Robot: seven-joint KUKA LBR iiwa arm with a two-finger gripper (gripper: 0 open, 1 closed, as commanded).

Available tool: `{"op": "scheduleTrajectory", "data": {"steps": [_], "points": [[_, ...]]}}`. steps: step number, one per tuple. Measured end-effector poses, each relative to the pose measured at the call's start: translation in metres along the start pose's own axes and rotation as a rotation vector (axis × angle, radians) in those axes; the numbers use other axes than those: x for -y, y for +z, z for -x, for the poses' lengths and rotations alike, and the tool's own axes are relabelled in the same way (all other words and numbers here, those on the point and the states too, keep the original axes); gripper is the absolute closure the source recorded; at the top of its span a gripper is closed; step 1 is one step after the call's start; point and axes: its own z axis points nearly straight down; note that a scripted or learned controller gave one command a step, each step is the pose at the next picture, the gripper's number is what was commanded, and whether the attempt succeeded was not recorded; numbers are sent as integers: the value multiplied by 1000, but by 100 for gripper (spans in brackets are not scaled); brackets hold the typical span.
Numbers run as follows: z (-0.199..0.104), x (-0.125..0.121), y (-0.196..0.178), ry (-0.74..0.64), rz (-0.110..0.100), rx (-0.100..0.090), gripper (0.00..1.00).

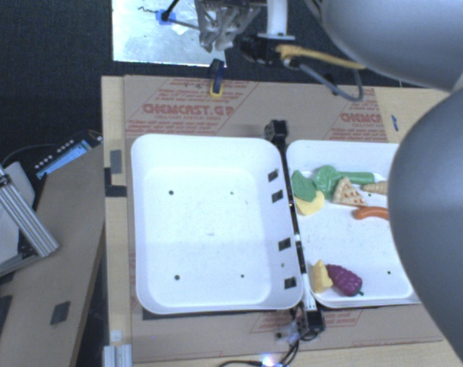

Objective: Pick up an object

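We had one fixed camera above the bench, looking down at a slant on the two shallow white plastic bins point(208, 228). It stood far enough back to take in both, the large grey arm point(430, 205) intruding from their right.

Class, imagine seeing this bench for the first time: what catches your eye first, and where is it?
The grey arm bulks over the right side. Beside it, the right bin holds bright toy food: green leaves near the top, a purple grape bunch near the bottom. The end effector hangs at the top, above the bins.
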Motion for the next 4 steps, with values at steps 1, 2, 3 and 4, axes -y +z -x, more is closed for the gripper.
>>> {"op": "scheduleTrajectory", "data": {"steps": [1,2,3,4], "points": [[44,11,-28,7,-5,2,100],[10,1,-60,0,-4,0,100],[101,19,-59,13,-8,4,100],[82,1,-58,1,-7,2,100]]}}
